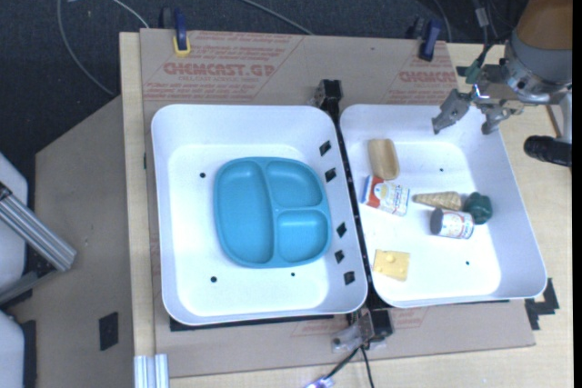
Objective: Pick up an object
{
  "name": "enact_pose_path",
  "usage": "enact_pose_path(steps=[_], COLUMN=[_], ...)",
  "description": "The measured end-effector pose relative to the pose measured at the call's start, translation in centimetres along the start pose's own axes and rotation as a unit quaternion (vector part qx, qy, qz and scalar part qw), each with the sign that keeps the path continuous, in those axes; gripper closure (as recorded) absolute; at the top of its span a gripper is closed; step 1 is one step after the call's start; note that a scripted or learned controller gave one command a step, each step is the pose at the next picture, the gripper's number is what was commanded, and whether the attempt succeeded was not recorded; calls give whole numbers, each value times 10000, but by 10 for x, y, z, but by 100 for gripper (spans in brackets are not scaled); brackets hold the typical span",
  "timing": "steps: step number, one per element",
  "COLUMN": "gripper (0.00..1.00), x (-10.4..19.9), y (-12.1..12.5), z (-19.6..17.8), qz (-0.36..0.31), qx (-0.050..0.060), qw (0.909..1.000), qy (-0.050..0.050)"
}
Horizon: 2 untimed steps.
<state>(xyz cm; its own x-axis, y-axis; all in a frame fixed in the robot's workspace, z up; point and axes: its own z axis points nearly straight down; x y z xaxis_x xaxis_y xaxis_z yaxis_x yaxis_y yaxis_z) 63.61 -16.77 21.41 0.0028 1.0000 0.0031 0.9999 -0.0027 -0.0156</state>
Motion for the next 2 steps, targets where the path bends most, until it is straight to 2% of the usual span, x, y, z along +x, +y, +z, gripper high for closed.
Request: enact_pose_path(steps=[1,2], gripper=[0,0], x=[1,-4], y=[3,-3], z=[-10,50], qz=[-15,-12], qx=[-75,-43], qw=[10000,10000], qy=[-14,-6])
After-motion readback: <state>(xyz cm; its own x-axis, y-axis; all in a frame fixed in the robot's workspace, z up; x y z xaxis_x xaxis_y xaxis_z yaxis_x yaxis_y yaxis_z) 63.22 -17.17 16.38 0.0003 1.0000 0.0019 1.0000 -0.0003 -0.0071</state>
